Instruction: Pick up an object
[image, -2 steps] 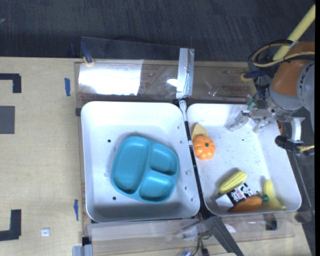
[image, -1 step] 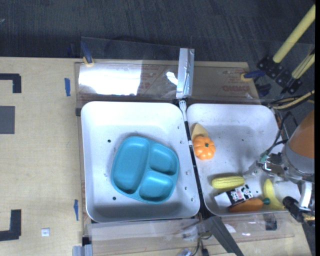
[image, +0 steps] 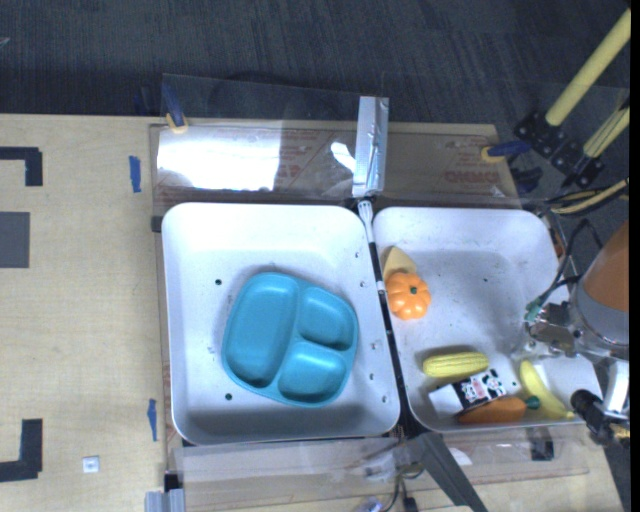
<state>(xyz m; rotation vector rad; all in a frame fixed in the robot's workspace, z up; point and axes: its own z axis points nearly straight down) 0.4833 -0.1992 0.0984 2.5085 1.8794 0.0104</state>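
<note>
Carrot (image: 493, 410) lies along the right bin's (image: 470, 235) front wall, a black-and-white box (image: 479, 387) touching it, corn cob (image: 455, 363) just behind, small pumpkin (image: 408, 296) farther back. Gripper (image: 552, 335) hangs at the right edge; fingers, I can't tell. Left bin (image: 200, 240) holds a blue divided plate (image: 290, 337).

A blue divided plate (image: 290, 340) lies in the left bin (image: 190, 240); toy foods (image: 455, 363) cluster in the right bin (image: 480, 240).
</note>
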